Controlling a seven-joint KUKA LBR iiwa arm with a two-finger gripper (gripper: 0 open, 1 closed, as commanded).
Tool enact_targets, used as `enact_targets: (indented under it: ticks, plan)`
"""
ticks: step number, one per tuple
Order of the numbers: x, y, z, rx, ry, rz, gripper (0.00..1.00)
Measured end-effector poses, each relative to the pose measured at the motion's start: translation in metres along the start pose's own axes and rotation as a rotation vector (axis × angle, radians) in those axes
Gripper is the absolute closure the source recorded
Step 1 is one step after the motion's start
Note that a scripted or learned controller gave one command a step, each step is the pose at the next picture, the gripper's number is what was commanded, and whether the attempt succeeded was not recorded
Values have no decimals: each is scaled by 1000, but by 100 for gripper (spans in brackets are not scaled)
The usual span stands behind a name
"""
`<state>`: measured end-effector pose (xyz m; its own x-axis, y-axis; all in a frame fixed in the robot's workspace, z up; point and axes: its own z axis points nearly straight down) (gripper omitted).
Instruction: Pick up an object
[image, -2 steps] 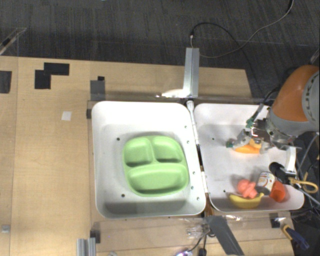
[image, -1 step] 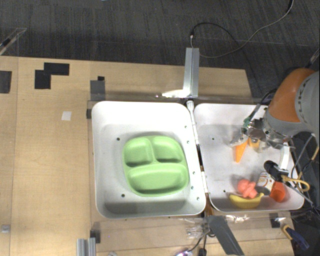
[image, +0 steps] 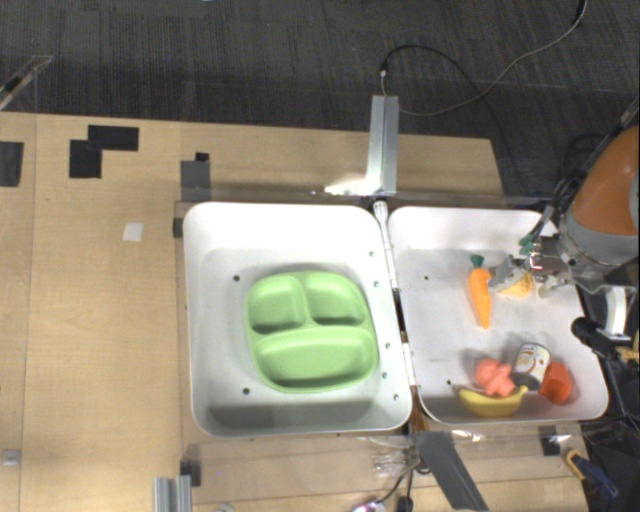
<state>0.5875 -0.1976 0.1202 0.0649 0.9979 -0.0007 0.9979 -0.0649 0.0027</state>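
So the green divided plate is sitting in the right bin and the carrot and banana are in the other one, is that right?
Not quite. The camera view shows the green divided plate in the left bin; the carrot and banana lie in the right bin.

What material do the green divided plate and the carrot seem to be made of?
Green plate: probably moulded plastic, matte, with an even colour and soft rounded compartment edges. Carrot: likely a plastic toy, with a smooth uniform orange body and a small green top; too small to be sure.
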Motion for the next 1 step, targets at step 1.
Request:
enact_targets:
  ticks: [1]
  plan:
    - [61,3,32,-9,-1,-95,0]
